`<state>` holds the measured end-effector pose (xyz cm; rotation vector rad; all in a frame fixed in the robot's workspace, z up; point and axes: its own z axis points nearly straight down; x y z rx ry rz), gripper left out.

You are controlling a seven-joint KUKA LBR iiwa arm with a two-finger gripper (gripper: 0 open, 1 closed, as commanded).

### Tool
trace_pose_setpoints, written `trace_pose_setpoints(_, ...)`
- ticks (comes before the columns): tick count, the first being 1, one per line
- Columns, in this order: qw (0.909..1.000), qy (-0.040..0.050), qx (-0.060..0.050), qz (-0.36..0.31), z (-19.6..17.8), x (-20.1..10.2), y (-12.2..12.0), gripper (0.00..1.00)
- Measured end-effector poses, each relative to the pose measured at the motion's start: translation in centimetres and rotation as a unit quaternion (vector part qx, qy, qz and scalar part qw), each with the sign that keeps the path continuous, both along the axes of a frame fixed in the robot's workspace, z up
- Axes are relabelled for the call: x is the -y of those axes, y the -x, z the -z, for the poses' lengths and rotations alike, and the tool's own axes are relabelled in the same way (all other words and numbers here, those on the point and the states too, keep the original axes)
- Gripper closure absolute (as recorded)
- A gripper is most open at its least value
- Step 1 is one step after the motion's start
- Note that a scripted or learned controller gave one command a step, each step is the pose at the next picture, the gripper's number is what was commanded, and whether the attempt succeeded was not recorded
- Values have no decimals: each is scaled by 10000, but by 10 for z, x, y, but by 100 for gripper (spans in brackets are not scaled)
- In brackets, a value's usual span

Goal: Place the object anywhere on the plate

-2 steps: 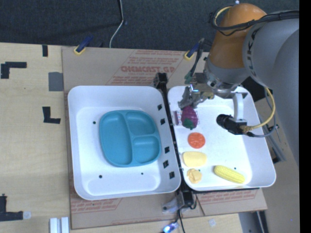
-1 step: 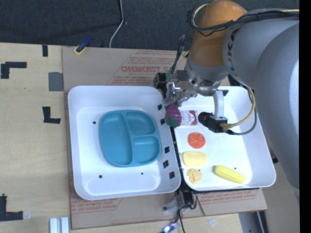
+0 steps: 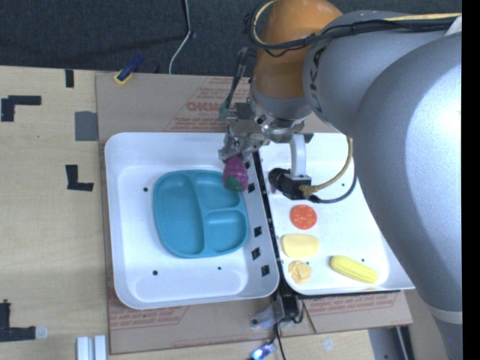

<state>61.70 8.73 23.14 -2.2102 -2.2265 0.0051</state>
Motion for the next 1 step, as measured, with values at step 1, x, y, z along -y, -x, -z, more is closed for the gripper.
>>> trace_pose_setpoints(1, 10000, 11, -1, 21, 0, 4, 0, 0)
